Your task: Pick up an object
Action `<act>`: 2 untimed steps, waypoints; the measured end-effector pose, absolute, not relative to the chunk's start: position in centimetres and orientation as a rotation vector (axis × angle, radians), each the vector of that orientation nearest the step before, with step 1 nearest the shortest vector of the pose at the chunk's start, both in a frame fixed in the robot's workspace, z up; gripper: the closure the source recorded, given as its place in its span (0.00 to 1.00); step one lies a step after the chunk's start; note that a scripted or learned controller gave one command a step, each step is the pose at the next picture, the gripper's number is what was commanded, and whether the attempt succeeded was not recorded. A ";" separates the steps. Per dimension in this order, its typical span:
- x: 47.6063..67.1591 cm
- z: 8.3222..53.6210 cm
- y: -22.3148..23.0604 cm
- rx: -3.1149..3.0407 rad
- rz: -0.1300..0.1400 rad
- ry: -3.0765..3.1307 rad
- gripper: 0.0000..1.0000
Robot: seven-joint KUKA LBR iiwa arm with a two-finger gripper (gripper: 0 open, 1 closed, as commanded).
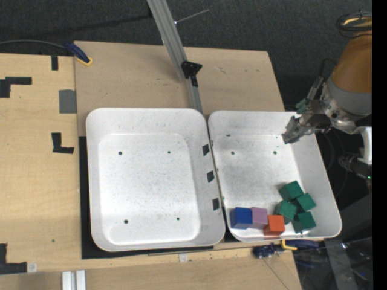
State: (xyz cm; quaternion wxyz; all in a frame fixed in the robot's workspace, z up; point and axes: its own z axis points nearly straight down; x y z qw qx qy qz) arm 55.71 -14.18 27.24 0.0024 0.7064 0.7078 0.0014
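Note:
Along the near edge of the right bin (254, 162) lie a blue block (242, 217), a pale purple block (259, 216) and an orange block (276, 224) in a row. Several green blocks (296, 205) are heaped just right of them in the near right corner. My gripper (291, 133) hangs over the bin's far right part, well behind the blocks, pointing down to the left. Nothing shows between its fingertips.
The left bin (148, 174) sits beside the right one. A slanted metal pole (172, 35) rises from the bench behind the bins. The arm's orange band (355, 65) stands at the right edge. A blue clamp (269, 251) lies at the front.

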 end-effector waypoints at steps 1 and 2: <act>57.9 26.3 -8.3 2.215 0.000 2.230 1.00; 60.4 24.7 -2.8 2.216 -0.001 2.230 1.00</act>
